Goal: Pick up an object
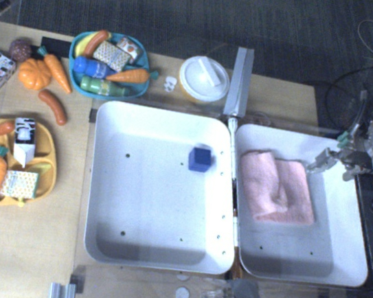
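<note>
1. No brand, label or writing could be read on any item.
2. The pink cloth (276,187) lay in the right bin (349,270), its long axis running from the blue cube (200,159) toward the gripper (335,165).
3. The gripper hung above the cloth's right; its state was impossible to tell.

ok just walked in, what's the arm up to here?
It's on a pick attempt. The gripper sits over the upper right edge of the right bin, beside a crumpled pink cloth lying in that bin, with nothing visibly in it. A small blue block lies alone in the left bin. Toy food in dishes stays on the bench to the left.
</note>
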`<state>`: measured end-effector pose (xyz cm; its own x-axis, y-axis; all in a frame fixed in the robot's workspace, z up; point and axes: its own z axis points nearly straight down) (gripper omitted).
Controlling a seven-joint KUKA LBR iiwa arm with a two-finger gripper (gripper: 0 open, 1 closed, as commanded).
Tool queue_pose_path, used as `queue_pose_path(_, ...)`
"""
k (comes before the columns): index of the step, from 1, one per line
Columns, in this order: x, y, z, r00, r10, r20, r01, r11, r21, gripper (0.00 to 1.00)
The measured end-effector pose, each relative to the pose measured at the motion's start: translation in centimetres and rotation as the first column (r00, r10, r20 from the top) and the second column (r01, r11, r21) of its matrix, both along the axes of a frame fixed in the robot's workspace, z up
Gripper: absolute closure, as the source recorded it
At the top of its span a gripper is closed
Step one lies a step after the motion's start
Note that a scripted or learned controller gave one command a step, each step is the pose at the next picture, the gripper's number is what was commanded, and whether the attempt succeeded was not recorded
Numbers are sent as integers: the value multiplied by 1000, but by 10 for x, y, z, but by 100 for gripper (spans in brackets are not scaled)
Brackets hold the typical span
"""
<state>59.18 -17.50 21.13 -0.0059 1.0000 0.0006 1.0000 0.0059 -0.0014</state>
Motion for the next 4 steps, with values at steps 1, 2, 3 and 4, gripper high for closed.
queue_pose_path(1,-2,17,-109,999,33,-1,-33,999,0,0)
queue_pose_path(2,28,-4,-121,964,266,10,-266,964,-3,0)
queue_pose_path(3,15,36,-122,939,343,13,-343,939,-7,0)
queue_pose_path(4,41,80,-122,921,390,13,-390,921,-7,0)
